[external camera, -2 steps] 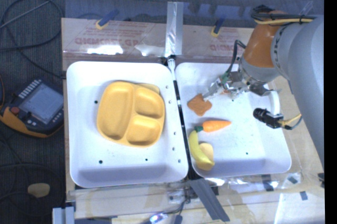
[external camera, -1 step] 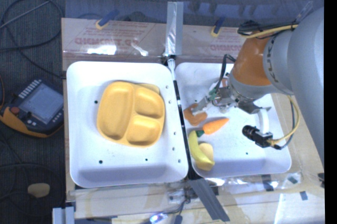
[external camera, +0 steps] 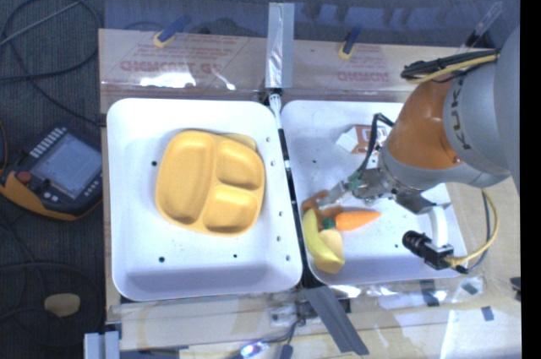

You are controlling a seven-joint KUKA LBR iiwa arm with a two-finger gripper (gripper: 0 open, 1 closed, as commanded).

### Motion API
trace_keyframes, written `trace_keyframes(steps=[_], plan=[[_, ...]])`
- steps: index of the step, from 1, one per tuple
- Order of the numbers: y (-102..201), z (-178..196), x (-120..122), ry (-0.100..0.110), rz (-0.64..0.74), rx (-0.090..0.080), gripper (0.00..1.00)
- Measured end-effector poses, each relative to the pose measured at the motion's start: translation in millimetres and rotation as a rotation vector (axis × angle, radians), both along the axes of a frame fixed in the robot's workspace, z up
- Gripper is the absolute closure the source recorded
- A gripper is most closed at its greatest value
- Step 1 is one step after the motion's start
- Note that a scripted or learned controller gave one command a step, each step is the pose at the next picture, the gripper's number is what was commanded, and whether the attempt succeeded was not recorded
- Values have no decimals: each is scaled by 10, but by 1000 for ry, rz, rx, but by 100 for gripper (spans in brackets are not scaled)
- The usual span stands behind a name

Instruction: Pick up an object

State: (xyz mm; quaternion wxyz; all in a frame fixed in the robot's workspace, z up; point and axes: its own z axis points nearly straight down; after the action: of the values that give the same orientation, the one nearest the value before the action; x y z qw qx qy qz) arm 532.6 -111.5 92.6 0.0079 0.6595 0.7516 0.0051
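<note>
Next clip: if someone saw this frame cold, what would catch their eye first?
Probably the big yellow divided tray lying in the left bin, bright against the white. Next, the grey arm with its orange band reaching in over the right bin, its tool low above a carrot and a banana that lie close together near that bin's front left corner.
</note>
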Motion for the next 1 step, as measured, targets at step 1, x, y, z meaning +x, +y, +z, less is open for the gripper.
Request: trace_keyframes(steps=[1], plan=[[66,3,-21,-4,65,-6,0]])
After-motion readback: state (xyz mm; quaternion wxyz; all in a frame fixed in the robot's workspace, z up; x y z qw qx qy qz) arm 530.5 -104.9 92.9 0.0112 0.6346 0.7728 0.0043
